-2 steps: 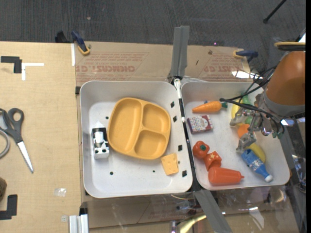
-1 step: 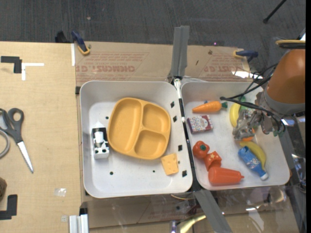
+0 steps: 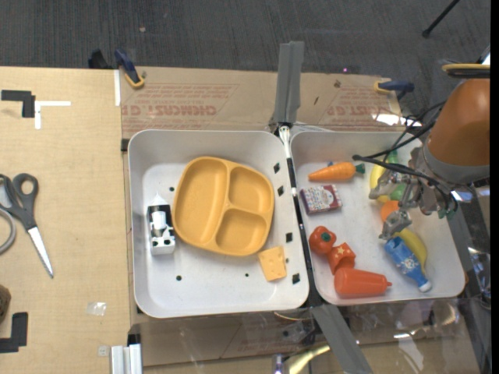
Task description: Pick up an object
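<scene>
Arm reaches in from right, over right bin (image 3: 446, 291). Gripper (image 3: 398, 220) hangs low near bin's right half, tip just above blue bottle (image 3: 405, 262); whether clenched or released, cannot tell. Nothing visibly held. Blue bottle lies just below gripper in view, long axis slanting toward bin's near right corner, yellow banana (image 3: 415, 247) touching its right side. Small orange piece (image 3: 389, 208) just beside gripper, upper left. Judgement: bottle nearest candidate; grasp should close across its slanted axis, banana crowds one side. Carrot (image 3: 332, 171) well apart, toward far edge.
</scene>
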`<action>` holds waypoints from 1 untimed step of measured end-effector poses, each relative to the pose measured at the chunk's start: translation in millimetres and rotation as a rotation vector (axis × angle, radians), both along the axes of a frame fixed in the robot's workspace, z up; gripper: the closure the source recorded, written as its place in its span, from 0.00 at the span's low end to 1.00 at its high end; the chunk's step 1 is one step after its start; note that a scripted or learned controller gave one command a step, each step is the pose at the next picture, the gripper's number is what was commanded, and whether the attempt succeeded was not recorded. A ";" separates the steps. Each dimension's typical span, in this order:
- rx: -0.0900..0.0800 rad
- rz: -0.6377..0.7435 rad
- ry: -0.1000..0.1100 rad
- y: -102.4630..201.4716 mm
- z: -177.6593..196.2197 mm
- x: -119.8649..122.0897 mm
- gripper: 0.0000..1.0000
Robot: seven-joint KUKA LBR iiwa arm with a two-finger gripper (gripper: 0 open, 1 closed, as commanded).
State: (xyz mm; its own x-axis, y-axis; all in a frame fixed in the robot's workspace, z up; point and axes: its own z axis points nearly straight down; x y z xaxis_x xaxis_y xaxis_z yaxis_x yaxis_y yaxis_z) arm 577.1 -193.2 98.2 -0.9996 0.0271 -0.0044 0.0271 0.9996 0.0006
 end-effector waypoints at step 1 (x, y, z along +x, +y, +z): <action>0.001 0.006 0.006 -7.5 -8.7 -56.4 0.00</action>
